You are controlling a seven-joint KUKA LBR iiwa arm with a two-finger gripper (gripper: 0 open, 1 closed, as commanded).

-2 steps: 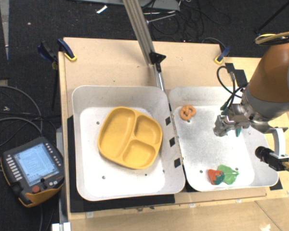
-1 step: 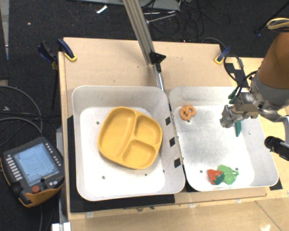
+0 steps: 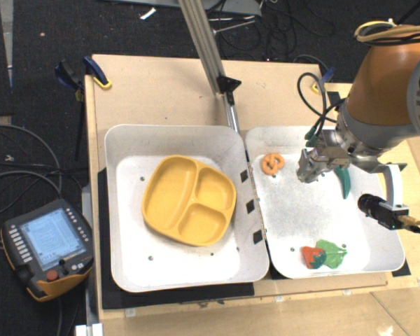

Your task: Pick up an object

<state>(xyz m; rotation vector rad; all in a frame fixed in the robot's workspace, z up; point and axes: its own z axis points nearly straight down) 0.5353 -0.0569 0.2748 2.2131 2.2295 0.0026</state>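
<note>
My gripper [image 3: 309,171] hangs over the upper middle of the right bin [image 3: 378,261], under the grey and orange arm. An orange pretzel-shaped toy [image 3: 271,163] lies on the bin floor just left of the gripper, apart from it. A teal object [image 3: 345,181] sits just right of the gripper, partly hidden by the wrist. A red and green toy [image 3: 323,255] lies near the bin's front edge. Nothing shows held in the gripper.
The left bin [image 3: 126,257] holds a yellow divided plate [image 3: 190,199]. A metal pole [image 3: 204,37] slants down to the gap between the bins. A black fitting [image 3: 379,211] juts from the arm over the right bin. A teach pendant [image 3: 45,247] lies on the floor at left.
</note>
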